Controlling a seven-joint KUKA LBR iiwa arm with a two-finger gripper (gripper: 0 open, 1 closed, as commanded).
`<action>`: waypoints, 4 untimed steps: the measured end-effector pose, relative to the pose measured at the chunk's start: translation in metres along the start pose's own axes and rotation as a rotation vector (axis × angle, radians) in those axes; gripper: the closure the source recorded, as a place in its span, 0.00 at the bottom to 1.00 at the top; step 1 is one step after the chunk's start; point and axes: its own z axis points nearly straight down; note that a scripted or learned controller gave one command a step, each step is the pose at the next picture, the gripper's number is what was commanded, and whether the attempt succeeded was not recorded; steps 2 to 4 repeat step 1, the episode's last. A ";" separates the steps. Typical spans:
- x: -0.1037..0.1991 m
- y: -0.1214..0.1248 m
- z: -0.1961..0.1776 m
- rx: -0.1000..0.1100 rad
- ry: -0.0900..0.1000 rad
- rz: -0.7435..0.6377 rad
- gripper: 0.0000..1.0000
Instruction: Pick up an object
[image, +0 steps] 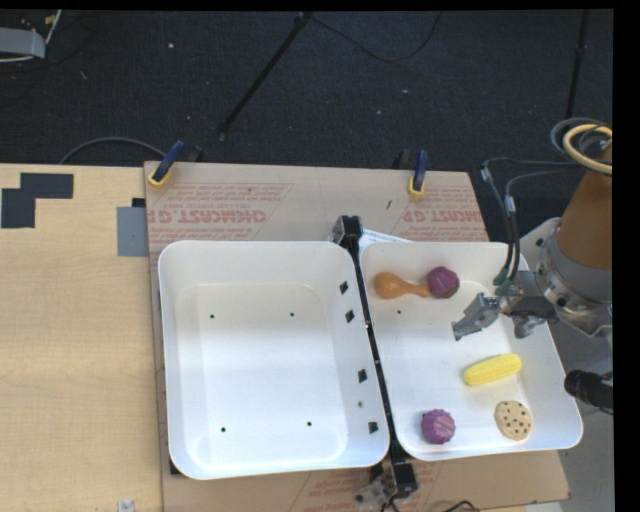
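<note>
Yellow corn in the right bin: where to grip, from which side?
Grip the yellow corn at its middle, fingers closing across its short width, coming straight down. It lies flat, long axis roughly left-right and slightly tilted, with bare bin floor on both long sides. The cookie sits below it, apart, so it likely won't obstruct.

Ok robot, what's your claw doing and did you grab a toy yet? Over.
Gripper low over right bin, holding nothing. Closest toy: yellow corn, just below it, untouched. Nothing blocking the way.
</note>
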 end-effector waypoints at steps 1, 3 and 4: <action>-0.064 -0.001 0.044 0.004 0.000 0.005 0.00; -0.064 -0.001 0.044 0.004 0.000 0.005 0.00; -0.064 -0.001 0.044 0.004 0.000 0.005 0.00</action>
